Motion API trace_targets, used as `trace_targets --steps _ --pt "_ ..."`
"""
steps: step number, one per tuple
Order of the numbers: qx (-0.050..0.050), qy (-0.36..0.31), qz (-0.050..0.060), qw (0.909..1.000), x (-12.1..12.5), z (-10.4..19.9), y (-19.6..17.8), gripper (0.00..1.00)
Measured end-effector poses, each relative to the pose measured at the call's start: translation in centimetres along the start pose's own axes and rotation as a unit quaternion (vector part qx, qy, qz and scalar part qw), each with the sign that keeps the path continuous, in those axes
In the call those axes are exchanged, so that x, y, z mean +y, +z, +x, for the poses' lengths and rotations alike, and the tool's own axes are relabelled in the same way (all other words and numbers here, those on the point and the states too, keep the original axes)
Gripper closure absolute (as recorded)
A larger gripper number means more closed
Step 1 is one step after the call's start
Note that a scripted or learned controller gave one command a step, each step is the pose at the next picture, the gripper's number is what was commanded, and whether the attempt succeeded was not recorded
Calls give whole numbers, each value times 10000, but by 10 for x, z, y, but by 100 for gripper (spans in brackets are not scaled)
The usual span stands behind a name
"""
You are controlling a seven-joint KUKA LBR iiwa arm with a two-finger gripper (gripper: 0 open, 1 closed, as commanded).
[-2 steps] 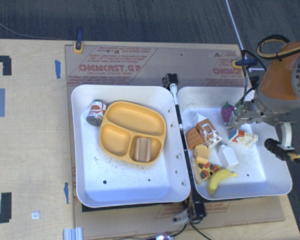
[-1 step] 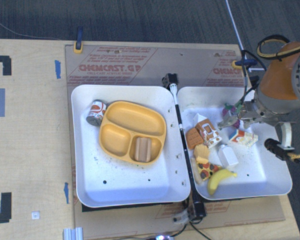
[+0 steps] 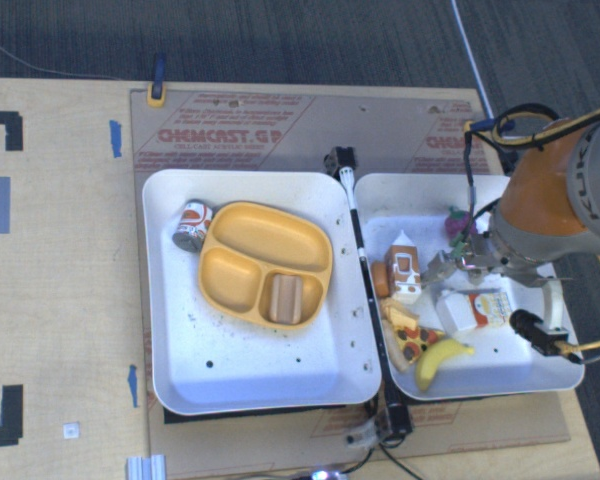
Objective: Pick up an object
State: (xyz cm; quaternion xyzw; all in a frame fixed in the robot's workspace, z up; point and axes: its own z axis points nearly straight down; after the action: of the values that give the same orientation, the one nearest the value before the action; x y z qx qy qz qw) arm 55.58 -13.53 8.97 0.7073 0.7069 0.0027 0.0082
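Note:
The right bin (image 3: 510, 380) holds several small items. A small white and brown carton (image 3: 405, 266) stands at its left, beside an orange sausage-like piece (image 3: 380, 279). A pizza slice (image 3: 408, 336) and a yellow banana (image 3: 438, 358) lie near the front, with a white box (image 3: 475, 310) at the centre and a purple bunch (image 3: 456, 224) toward the back. My gripper (image 3: 458, 264) hangs low over the bin's middle, between the carton and the white box, just above the box's upper edge. I see nothing held in it.
In the left bin (image 3: 180, 358) a yellow divided plate (image 3: 265, 238) carries a brown block (image 3: 286, 298) in one compartment. A tipped can (image 3: 191, 225) lies at the plate's upper left. A black clamp (image 3: 340, 160) sits on the divider between the bins.

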Motion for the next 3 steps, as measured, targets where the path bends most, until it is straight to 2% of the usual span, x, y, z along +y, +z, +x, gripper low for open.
trace_targets --steps 1,2,3 --pt "-35 13 -32 10000 1 -3 -12 100" --pt "-34 13 -29 10000 1 -3 -11 0" --pt "-13 13 -13 10000 -41 36 -1 0"
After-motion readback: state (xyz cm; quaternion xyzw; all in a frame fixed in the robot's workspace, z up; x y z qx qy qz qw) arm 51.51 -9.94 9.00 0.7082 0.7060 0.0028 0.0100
